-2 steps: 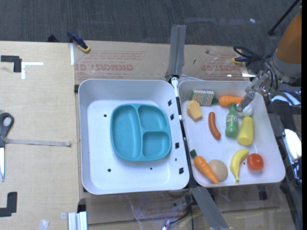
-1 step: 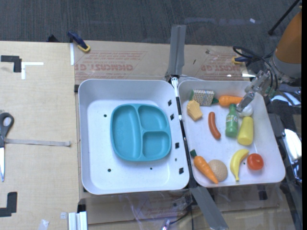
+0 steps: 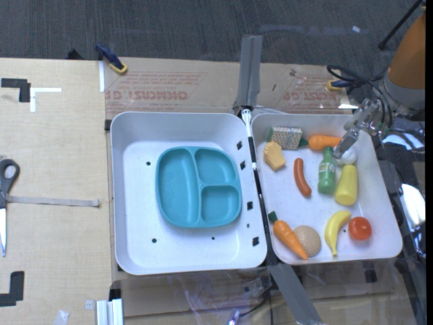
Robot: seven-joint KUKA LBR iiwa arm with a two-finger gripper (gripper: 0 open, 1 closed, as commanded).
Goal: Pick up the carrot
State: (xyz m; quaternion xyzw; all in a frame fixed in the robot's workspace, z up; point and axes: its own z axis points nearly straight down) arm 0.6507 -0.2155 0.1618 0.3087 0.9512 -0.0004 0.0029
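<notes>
Tool (image 3: 350, 147) hangs low in the right bin's (image 3: 385, 202) far part, beside the green bottle (image 3: 327, 172); I cannot tell its state. Two orange pieces could be the carrot: one (image 3: 324, 141) just left of the tool, and a longer one (image 3: 289, 239) in the near-left corner, touching a tan ball (image 3: 308, 236). For the nearer, approach along its length, clear of that ball.

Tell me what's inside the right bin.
Right bin: carrot, bun, banana, tomato, sausage, green bottle, yellow piece, cheese, sponge. The hand covers part.
</notes>
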